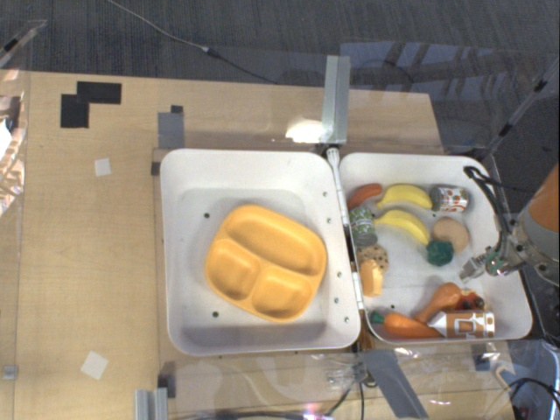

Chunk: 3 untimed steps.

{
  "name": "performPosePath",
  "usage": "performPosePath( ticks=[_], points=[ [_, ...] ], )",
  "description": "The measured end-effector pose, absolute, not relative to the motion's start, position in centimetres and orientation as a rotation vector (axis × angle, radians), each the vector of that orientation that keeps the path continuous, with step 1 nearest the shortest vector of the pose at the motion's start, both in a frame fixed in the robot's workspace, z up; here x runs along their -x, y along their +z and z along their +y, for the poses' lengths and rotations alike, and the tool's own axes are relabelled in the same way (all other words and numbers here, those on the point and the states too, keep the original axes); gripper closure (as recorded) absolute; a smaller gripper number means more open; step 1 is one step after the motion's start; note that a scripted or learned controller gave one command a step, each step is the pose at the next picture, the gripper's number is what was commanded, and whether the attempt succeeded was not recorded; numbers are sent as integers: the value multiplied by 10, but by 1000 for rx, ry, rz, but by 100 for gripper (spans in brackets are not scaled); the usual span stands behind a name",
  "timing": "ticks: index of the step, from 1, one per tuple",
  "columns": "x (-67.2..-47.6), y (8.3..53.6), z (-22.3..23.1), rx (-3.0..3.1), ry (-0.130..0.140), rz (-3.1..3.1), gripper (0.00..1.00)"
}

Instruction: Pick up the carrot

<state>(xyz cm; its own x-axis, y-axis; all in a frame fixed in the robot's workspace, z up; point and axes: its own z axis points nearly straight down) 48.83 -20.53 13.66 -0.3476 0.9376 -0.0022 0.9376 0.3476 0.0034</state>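
- I take the right bin (pixel 521 318) as my landmark; it stands on the table (pixel 87 261), touching the left bin (pixel 175 234) along its left wall.
- My gripper (pixel 486 266) is at the right wall of the right bin, about half way down this wall. It is small and partly blurred, so I cannot tell if it is spread or pressed together. I see no thing held in it.
- The carrot (pixel 407 325) lies flat in the near left corner of the right bin, with its thick end toward the left wall. It is well apart from my gripper.
- Just beside the carrot, toward the near right corner of this bin, lies a white can (pixel 464 325) on its side, and above them an orange chicken leg (pixel 442 298).
- In the far part of the right bin lie two bananas (pixel 404 198), a sausage (pixel 363 193) and a small printed can (pixel 451 199).
- Nearer to the middle of the right bin are a green broccoli (pixel 439 252) and a beige round thing (pixel 451 232).
- In the left bin, beside the right bin, lies a yellow divided plate (pixel 265 261).
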Motion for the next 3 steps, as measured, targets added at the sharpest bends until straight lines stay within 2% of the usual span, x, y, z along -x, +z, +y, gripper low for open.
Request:
performPosePath(
  ticks=[1, 2, 3],
  points=[
    [-530, 170, -205, -1938, 4, 2463, 100],
    [-527, 201, -205, -2353, 5, 2072, 100],
    [-488, 152, -197, -2606, 1, 1751, 100]
  ],
)
